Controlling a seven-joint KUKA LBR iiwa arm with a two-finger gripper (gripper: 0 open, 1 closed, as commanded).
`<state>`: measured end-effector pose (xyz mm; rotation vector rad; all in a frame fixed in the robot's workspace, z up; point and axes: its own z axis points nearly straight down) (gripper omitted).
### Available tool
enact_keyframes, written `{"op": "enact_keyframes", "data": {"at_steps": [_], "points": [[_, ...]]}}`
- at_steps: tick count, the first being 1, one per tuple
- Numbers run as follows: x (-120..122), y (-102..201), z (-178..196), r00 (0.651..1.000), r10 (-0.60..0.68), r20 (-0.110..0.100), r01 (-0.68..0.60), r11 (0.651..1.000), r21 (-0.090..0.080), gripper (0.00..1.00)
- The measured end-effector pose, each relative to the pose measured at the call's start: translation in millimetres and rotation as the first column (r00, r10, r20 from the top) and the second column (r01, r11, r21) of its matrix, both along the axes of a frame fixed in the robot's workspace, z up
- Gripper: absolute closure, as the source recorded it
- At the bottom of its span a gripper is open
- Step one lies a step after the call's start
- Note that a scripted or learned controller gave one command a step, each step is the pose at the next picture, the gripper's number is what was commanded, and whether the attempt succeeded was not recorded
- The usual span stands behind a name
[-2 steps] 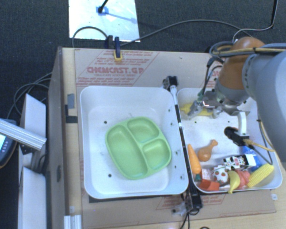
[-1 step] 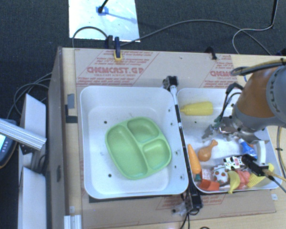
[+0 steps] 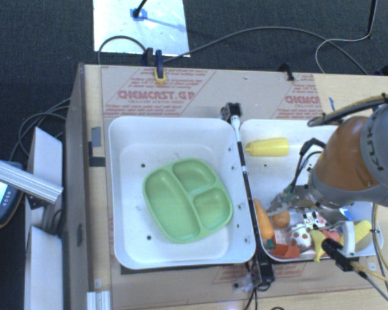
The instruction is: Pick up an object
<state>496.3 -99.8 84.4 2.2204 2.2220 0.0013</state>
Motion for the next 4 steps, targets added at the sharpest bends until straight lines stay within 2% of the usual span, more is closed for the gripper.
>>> {"op": "enact_keyframes", "data": {"at_steps": [1, 2, 3, 4], "points": [[99.9, -3.6, 0.3, 1.0, 0.003, 0.002, -0.003, 1.0, -0.001, 0.0], [99.5, -35.4, 111.9, 1.0, 0.002, 0.004, -0.001, 1.0, -0.002, 0.0], [70.2, -91.4, 108.6, 1.0, 0.001, 0.001, -0.001, 1.0, -0.002, 0.0], [18.3, -33.5, 48.5, 1.0, 0.002, -0.002, -0.002, 1.0, 0.001, 0.0]]}}
